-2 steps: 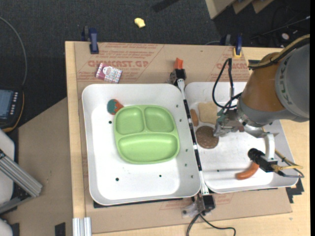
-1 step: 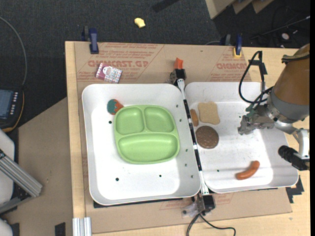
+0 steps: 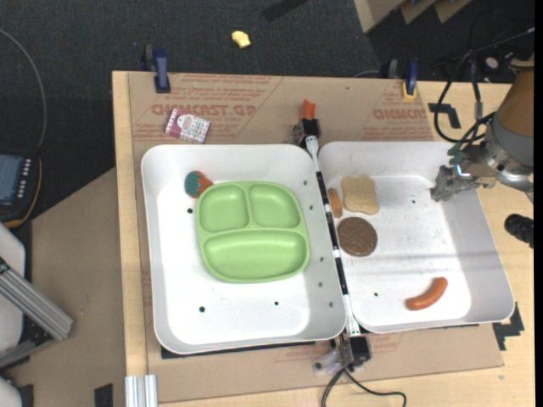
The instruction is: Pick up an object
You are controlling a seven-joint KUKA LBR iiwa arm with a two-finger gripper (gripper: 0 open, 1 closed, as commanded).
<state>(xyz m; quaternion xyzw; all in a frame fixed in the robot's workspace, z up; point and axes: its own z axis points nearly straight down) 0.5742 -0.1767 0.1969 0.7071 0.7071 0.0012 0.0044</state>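
The step in hand looks like the approach, with nothing lifted yet. Taking the right bin (image 3: 475,253) as landmark, a sausage (image 3: 427,294) lies near its front edge, a brown patty (image 3: 357,236) and a bread slice (image 3: 360,195) sit farther back by its left wall, and the gripper (image 3: 448,185) hangs over its far right part. Whether the gripper is released or clenched I cannot tell; the next move calls for choosing one item, centring above it and descending.

Green divided plate (image 3: 252,231), brown patty (image 3: 357,236), orange sausage (image 3: 426,294), white bins (image 3: 246,327).
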